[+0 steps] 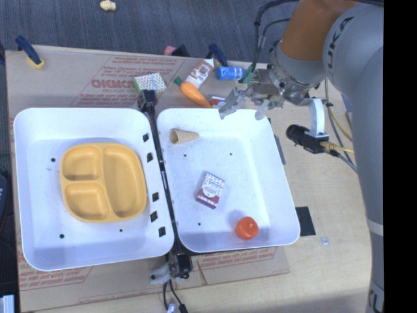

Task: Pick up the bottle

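Observation:
The bottle (200, 74) is small, with an orange and white label, and lies on the cardboard behind the right bin (277, 175), outside both bins. My gripper (242, 112) hangs over the back rim of the right bin, to the right of the bottle and a little nearer the camera. Its fingers (225, 110) stand open with nothing between them. A gap separates the gripper from the bottle.
An orange carrot (194, 94) lies just in front of the bottle, a blue object (228, 73) to its right. The right bin holds a cone (184, 135), a red-and-white box (210, 190) and an orange-red ball (247, 227). A yellow divided plate (103, 181) sits in the left bin.

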You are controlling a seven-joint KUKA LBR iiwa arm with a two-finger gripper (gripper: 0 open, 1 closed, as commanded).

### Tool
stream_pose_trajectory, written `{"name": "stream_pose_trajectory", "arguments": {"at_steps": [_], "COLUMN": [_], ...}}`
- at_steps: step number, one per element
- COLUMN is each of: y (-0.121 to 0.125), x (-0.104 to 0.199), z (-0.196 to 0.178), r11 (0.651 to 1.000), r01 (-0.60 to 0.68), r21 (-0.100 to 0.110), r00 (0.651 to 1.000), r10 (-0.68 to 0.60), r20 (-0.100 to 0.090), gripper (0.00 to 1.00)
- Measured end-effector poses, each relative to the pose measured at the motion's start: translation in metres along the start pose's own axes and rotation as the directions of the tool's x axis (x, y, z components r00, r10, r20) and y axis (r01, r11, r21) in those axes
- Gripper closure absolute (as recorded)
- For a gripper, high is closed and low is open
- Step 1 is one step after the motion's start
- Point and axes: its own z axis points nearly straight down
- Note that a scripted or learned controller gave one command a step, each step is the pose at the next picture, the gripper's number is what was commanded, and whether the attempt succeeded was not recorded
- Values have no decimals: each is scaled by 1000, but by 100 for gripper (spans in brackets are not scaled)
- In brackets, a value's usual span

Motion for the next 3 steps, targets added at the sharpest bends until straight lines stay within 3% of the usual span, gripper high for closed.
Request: {"name": "stream_pose_trajectory", "arguments": {"at_steps": [1,2,3], "y": [0,-96,-130], "x": [1,-31,-77], "z": [-10,-52,-60], "r11": [1000,991,992], "r01": [5,133,-125], "r21": [3,-1,0], "r00": [1000,991,992], "r10": [-5,-133,125], "r20": [-1,0,0], "gripper": [100,100,100]}}
